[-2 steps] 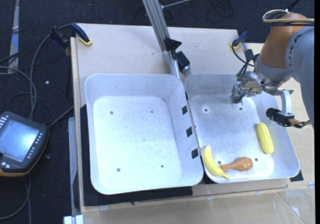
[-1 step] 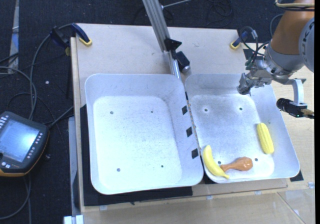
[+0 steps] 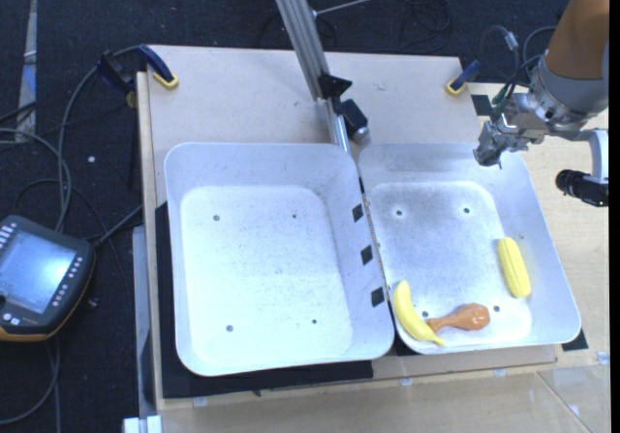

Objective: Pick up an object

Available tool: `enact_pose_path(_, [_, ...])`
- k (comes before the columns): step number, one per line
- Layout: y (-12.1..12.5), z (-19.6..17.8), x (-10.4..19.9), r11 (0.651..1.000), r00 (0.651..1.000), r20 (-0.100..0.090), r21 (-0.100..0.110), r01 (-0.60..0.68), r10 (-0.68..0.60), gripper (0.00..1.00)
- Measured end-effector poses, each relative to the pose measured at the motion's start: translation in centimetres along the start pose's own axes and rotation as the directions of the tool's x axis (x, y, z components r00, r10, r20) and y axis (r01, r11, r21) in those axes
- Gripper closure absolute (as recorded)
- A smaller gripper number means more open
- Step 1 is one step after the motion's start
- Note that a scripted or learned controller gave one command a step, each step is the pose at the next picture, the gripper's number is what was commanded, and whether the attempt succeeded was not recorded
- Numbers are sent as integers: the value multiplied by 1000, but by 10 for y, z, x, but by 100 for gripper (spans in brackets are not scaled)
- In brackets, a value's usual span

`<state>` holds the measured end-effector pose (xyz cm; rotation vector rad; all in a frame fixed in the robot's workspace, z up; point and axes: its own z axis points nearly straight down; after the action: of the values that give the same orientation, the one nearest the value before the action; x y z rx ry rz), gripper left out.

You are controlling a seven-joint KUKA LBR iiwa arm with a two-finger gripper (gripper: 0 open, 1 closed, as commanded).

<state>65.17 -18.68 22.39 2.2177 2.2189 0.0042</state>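
Three toy foods lie in the right bin. A yellow corn cob rests near its right wall. Near the front left corner curves a yellow banana, and an orange drumstick lies just right of it, touching its lower end. My gripper hangs over the bin's back right rim, well above and behind the corn. It is small and dark, and nothing shows between its fingers.
The left bin sits beside the right one, with a slanted metal pole rising from the seam between them. Yellow clamps hold the bench's back corners. A teach pendant lies on the floor at left.
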Motion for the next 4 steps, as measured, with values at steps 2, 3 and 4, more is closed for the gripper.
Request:
enact_pose_path(2, [-3, -16, 110, 1000, 1000, -2, 4, 4, -4, 100])
enact_pose_path(3, [4, -15, 173, 1000, 1000, -3, 5, 5, -5, 100])
enact_pose_path(4, [8, -4, 228, 1000, 1000, -2, 6, 4, -4, 100])
